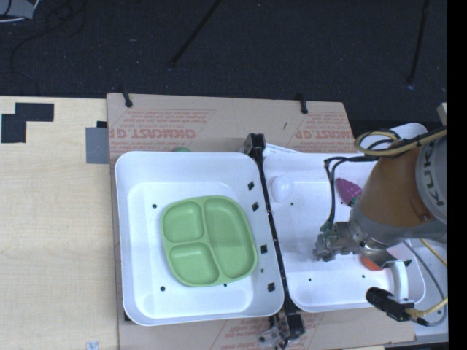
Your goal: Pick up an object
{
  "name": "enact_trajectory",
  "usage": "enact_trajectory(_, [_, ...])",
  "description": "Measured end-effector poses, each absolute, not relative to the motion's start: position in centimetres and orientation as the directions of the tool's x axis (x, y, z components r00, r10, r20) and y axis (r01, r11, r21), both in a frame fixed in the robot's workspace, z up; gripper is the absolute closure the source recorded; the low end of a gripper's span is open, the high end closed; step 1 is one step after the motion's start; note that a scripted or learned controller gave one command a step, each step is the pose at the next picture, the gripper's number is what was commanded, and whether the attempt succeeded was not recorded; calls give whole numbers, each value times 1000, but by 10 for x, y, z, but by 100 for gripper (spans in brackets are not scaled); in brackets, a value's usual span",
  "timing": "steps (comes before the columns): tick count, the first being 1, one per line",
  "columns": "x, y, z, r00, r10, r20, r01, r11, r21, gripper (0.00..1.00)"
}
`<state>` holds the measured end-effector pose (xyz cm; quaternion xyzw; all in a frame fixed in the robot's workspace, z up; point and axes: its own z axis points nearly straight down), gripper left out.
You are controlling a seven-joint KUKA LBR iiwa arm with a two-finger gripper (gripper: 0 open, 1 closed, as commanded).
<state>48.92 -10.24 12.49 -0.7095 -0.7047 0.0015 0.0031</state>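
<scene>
Camera view | gripper (332, 245) low in right bin (306, 297), finger state cannot be told, nothing seen held | purple object (348, 189) just up-right of gripper | orange object (371, 263) just right, partly hidden | green tray (209, 240) well left, other bin.

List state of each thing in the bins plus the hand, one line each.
green divided plate: flat, right way up, in the left bin, compartments bare.
purple object: lying in the right bin, partly behind the arm.
orange object: in the right bin, mostly hidden by the arm.
hand: low over the right bin floor; nothing seen between its fingers.
</scene>
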Motion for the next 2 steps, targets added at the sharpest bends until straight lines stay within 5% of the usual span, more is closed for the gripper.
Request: enact_trajectory(2, [479,-107,234,0,1000,0,1000,0,2,100])
